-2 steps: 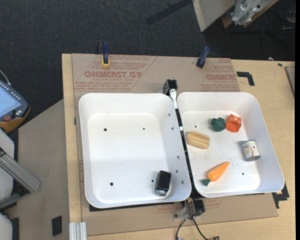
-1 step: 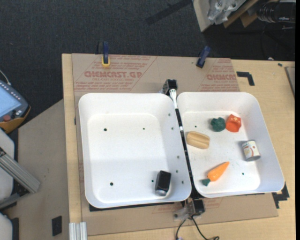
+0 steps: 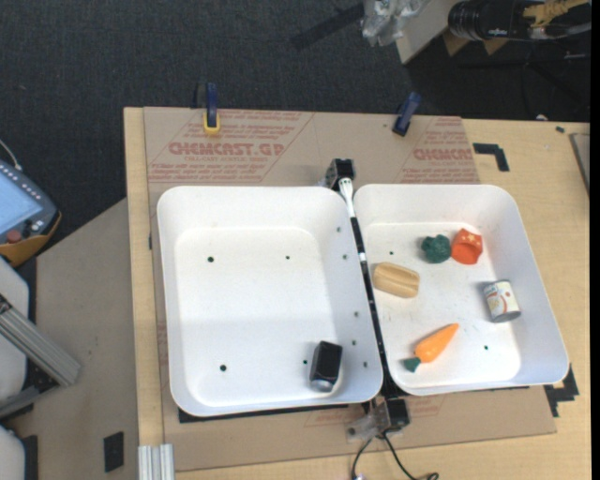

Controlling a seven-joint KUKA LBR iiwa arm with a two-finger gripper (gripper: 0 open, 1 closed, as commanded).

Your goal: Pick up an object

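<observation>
Camera view: carrot (image 3: 434, 345) lies in the right bin (image 3: 525, 272), well apart from the jaws (image 3: 389, 19), whose state I cannot tell.

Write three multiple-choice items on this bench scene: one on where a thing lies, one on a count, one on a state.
1. Where does the black object lie?
A. left bin, near corner by the divider
B. right bin, far side
C. on the cardboard outside the bins

2. How many things lie in the right bin?
A. two
B. five
C. eight

3. How does the small can sit?
A. standing upright
B. on its side
C. stacked on the carrot

Answers:
1 A, it sits alone in the left bin, at its near right corner.
2 B, the green piece, orange-red piece, bread roll, can and carrot.
3 B, its side label faces up, apart from the carrot.
</observation>
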